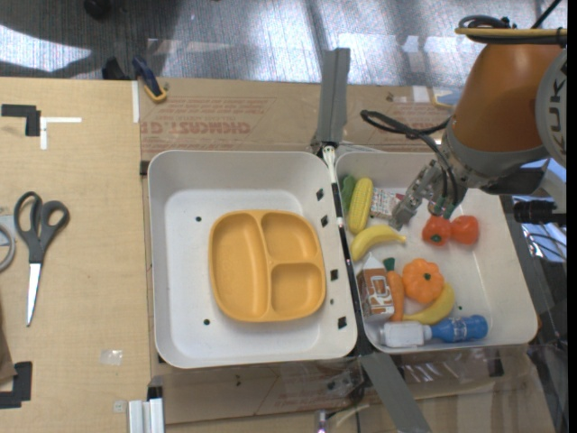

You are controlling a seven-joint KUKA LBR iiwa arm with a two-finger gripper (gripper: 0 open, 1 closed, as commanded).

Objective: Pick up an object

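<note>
At the bottom of the frame, in the right bin (516,269), lies a bottle (435,332) with a blue body and a white end. It lies on its side, long way left to right, white end to the left. Just above it is a banana (439,306), curved, touching an orange pumpkin (422,278). To the left of them is a brown packet (378,294) with a picture on it; its words are too small to read. Higher up, a second banana (377,237) points left to right, and a yellow corn cob (361,204) stands up and down in the frame beside the wall between the bins. Two red fruits (451,230) sit side by side near the middle of this bin. The gripper (422,201) hangs low just above and left of the red fruits, next to a small white card (386,203). It is not clear whether it is spread or closed, and nothing can be seen in it. The left bin (171,242) holds a yellow plate (268,264) with three parts. Scissors (36,242) lie on the wood at the far left, blades pointing down the frame. Past the bins is brown cardboard (225,115) with red backwards letters, hard to read. The arm (505,97) at the upper right shows the letters "KU".
</note>
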